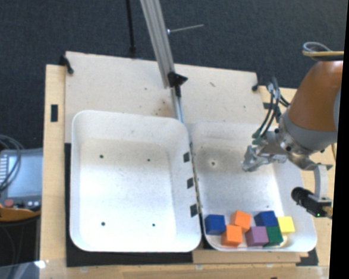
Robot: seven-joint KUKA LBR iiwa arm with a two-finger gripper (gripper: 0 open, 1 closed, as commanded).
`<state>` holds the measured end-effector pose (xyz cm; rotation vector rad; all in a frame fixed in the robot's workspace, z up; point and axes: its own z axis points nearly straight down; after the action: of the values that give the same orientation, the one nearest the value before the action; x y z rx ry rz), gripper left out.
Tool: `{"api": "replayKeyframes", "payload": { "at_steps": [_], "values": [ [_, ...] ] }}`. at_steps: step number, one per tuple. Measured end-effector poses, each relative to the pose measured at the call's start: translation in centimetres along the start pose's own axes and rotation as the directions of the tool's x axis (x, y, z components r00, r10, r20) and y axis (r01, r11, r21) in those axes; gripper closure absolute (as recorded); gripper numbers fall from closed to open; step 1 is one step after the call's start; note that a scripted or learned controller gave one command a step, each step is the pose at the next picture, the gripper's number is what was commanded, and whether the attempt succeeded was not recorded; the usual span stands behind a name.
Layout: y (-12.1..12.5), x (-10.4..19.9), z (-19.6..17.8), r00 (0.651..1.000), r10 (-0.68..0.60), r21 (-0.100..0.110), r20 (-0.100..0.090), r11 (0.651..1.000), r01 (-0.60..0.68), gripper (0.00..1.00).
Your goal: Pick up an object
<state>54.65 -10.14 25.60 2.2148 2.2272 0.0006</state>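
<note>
Several small blocks lie clustered in the near corner of the right bin point(222, 139): a blue block point(215, 223), two orange blocks point(242, 219) point(233, 235), a purple block point(256, 235), a green block point(274, 235), a second blue block point(267, 218) and a yellow block point(286, 224). My gripper point(251, 161) hangs over the middle of the right bin, up and behind the blocks. Nothing shows between its fingers.
The left bin point(78, 159) sits beside the right one, sharing a divider with small black clips point(190, 182). A slanted aluminium camera post point(160, 39) rises behind the bins. A control pendant point(13, 181) and cables lie off the bench at the left.
</note>
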Motion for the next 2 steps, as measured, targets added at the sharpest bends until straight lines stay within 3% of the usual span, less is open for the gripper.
{"api": "replayKeyframes", "payload": {
  "at_steps": [2],
  "values": [
    [-1.7, 10.1, 2.4, 1.000, -0.001, 0.002, -0.001, 1.000, 0.001, 1.00]
  ]
}}
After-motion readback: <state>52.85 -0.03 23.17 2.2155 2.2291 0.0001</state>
